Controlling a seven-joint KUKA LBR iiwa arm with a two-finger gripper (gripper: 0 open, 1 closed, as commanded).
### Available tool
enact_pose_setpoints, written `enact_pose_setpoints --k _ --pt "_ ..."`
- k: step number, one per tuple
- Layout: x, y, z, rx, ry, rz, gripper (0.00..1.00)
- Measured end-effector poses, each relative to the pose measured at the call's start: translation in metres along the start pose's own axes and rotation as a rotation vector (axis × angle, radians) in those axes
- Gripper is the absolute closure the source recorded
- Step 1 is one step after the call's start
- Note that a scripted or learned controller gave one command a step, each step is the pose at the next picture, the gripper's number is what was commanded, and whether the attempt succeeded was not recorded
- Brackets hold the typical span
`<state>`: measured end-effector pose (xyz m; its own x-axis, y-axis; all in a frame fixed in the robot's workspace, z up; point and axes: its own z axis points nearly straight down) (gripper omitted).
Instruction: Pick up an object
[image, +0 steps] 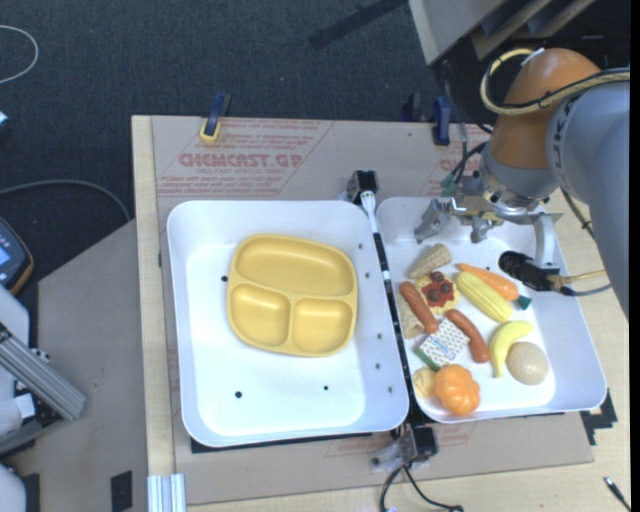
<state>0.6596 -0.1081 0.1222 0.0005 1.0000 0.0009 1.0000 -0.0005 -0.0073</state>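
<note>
Grey two-finger gripper (487, 222) hovers spread and empty at right bin's (585, 380) far edge; approach step; next, descend onto yellow plastic corn cob (484, 293).

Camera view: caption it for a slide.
Arm over right bin of toy food; yellow tray in left bin.

Bright, even overhead light; sharp, soft shadows.
</note>
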Motion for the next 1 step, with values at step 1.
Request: enact_pose_setpoints --k 1 --pt "0.0009 -0.0007 0.0403 -0.001 0.000 0.000 0.00"
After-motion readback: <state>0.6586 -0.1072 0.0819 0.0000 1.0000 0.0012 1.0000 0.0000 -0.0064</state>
